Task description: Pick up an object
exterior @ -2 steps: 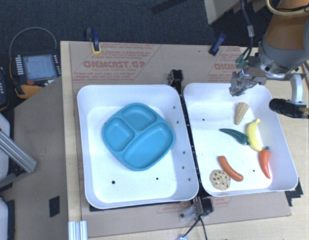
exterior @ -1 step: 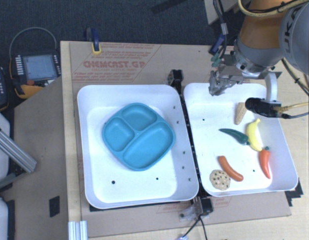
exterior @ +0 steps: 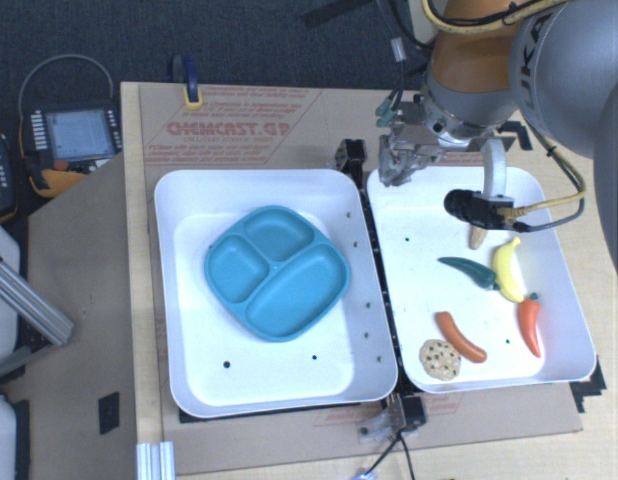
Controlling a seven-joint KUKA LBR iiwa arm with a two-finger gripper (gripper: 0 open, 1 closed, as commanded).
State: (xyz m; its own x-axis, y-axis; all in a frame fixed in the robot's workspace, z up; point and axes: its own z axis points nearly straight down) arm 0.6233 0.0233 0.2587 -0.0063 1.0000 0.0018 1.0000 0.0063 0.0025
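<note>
My arm (exterior: 549,58) is the largest thing here. It is grey and smooth, with an orange band, and it comes in from the right and bends down over the far corner of the right bin (exterior: 409,258). My fingers (exterior: 397,173) hang there, pointing down, close to the wall between the two bins. I cannot tell if they are spread or pressed together.

The surface (exterior: 279,128) is a pale board with red print. On it stand two shallow white bins with rounded corners. The left bin (exterior: 174,298) holds a blue plastic plate (exterior: 277,271) with three compartments, lying flat and turned at a slant.

The things to pick are all in the right bin, in its near half, well apart from my fingers. The yellow banana (exterior: 508,268) is curved, and its long axis runs from far to near. The orange carrot (exterior: 530,326) lies just near of it, along the same direction, with its green top toward the banana and its thin tip toward the near rim. The red-orange sausage (exterior: 460,336) is a smooth cylinder on a slant, from far-left to near-right. The dark green pepper (exterior: 469,271) points its thin end to the left, and its thick end touches the banana. The round cookie (exterior: 440,359), pale with dark spots, lies just beside the sausage.
</note>
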